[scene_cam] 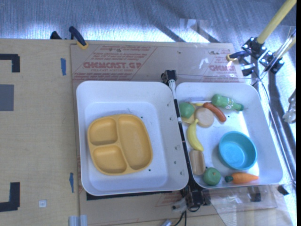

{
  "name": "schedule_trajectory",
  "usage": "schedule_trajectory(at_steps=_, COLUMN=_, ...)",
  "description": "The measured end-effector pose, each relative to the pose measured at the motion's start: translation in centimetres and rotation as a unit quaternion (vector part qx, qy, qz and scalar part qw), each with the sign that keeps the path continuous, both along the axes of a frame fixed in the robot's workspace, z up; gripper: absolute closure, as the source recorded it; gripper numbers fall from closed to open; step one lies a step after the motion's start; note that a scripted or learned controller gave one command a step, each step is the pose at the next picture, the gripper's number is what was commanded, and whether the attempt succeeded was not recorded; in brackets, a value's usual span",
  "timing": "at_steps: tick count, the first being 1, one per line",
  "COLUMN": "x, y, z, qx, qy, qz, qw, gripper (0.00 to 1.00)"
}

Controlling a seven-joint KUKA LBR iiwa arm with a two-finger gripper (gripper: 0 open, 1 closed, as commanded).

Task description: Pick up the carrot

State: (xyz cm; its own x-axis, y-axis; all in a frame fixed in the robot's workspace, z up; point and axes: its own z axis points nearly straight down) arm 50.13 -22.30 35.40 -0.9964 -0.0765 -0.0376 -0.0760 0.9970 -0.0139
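The carrot (pixel 243 177) is orange with a small green top. It lies on its side at the front edge of the right bin (pixel 268 140), just below the blue bowl (pixel 237 149) and to the right of a green round fruit (pixel 211 176).
The right bin also holds a banana (pixel 194 134), a red sausage (pixel 215 111), a green bottle-like item (pixel 225 101), a round tan slice (pixel 204 117), a green ball (pixel 186 109) and a tan block (pixel 197 161). A yellow divided plate (pixel 119 143) sits in the left bin (pixel 89 98).
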Motion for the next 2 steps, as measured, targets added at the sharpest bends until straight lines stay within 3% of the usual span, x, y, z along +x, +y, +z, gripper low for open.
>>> schedule_trajectory(at_steps=1, x=0.0, y=0.0, z=-0.1, qx=0.0003, qy=0.001, qz=0.0, qw=1.0, gripper=0.0)
schedule_trajectory(at_steps=2, x=0.2, y=0.0, z=1.2, qx=-0.0013, qy=-0.005, qz=0.0, qw=1.0, gripper=1.0)
